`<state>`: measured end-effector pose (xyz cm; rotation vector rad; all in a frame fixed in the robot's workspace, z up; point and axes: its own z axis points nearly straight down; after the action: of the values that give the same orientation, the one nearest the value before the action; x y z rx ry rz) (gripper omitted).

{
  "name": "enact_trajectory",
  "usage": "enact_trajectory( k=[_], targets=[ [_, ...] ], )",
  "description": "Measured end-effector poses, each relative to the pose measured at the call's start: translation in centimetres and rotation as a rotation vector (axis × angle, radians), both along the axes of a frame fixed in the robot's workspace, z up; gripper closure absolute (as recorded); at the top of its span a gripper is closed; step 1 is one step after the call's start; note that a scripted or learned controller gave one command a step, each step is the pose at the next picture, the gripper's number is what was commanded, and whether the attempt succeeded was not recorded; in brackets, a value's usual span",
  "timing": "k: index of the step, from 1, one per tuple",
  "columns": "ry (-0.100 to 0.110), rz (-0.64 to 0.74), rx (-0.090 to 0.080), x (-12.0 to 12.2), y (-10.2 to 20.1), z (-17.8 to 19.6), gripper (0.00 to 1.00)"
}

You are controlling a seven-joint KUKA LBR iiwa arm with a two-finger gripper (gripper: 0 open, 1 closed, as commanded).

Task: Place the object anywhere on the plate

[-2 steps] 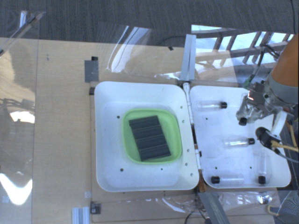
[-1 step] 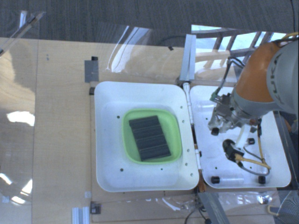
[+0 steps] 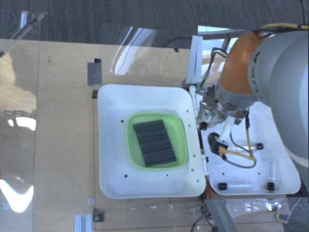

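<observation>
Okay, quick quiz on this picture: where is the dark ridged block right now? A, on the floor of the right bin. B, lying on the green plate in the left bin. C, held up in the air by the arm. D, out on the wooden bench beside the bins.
B: the dark ridged block lies flat on the green plate, which sits in the left bin.

Arm [image 3: 277, 76]: large rounded grey housing with an orange band [image 3: 240, 64] above the wrist. Below the band, a grey collar joins a smaller metallic wrist assembly [image 3: 217, 108]. Yellow and black cables [image 3: 236, 153] loop beneath it.
</observation>
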<state>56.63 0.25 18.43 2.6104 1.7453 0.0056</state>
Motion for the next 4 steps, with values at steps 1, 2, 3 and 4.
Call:
enact_trajectory(
  k=[1, 2, 3, 4],
  targets=[
    [0.000, 0.000, 0.000, 0.0, 0.0, 0.0, 0.00],
    [-0.001, 0.000, -0.001, -0.3, -3.9, 0.1, 0.00],
    [-0.001, -0.210, -0.001, -1.9, -11.8, 0.6, 0.00],
    [-0.006, -0.148, -0.003, 6.6, -14.0, 7.4, 0.00]
  ],
)
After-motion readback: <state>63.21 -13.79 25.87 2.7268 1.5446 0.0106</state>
